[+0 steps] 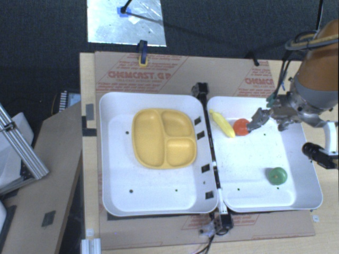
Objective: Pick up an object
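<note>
In the right bin (296, 194) lie a yellow banana (222, 124), an orange-red round fruit (241, 126) touching the banana's right side, and a green round fruit (276, 175) toward the front right. My gripper (258, 120) hangs over the bin's back part, just right of the orange-red fruit and close to it. Nothing shows between its fingers. The grey wrist and orange band rise to the right of it.
The left bin (116, 189) holds a yellow divided plate (163, 138). A black divider (207, 142) runs between the two bins. Cardboard lies under both bins, with a yellow clamp (143, 54) at its back edge.
</note>
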`<state>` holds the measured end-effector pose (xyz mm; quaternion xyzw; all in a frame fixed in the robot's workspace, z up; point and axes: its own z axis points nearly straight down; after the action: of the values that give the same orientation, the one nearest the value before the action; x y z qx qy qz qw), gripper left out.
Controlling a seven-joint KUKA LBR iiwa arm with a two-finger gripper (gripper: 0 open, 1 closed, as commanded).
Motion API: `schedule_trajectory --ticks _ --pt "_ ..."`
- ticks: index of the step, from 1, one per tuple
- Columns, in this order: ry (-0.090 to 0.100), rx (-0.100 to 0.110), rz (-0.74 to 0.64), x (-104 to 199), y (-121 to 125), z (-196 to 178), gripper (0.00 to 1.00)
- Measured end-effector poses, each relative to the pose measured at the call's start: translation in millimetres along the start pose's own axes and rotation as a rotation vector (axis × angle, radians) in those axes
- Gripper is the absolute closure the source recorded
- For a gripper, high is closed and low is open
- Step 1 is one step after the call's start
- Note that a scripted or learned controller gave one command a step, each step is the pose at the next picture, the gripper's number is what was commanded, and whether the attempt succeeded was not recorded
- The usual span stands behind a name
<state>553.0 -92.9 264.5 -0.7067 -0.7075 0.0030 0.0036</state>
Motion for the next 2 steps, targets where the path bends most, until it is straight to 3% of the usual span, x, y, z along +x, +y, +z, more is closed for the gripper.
schedule_trajectory --ticks 1,2 --pt "-0.001 -0.011 -0.002 0 2 -6 0.00" --pt "0.000 -0.006 0.001 -3 -1 56 0.00"
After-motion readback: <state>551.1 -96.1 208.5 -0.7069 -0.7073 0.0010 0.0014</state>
